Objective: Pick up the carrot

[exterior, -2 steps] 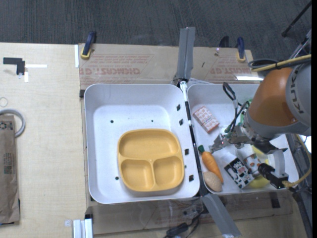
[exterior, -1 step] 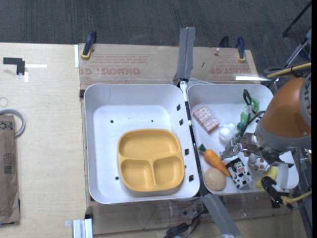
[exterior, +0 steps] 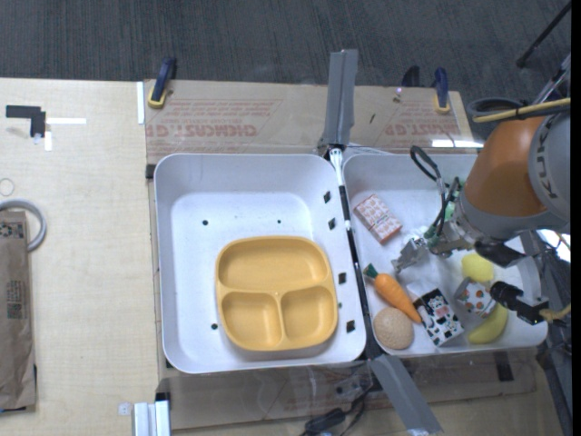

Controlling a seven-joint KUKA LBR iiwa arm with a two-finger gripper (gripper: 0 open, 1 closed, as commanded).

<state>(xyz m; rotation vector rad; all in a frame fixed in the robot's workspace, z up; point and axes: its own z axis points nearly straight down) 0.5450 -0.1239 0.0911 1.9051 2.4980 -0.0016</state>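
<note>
Arm (exterior: 508, 175) low, jaws slightly parted

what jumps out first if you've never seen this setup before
The yellow three-compartment plate in the middle of the left bin catches the eye first. Next is the orange carrot in the crowded right bin, lying near that bin's left wall with the gripper just above it. The arm's orange band looms over the bin's right side.

Single fixed camera sat above the bench (exterior: 82, 243), looked down at a slant, far enough to take in both white bins: left bin (exterior: 172, 262), right bin (exterior: 399, 166). Floor showed along the top. Arm (exterior: 508, 175) entered from the right side.
</note>
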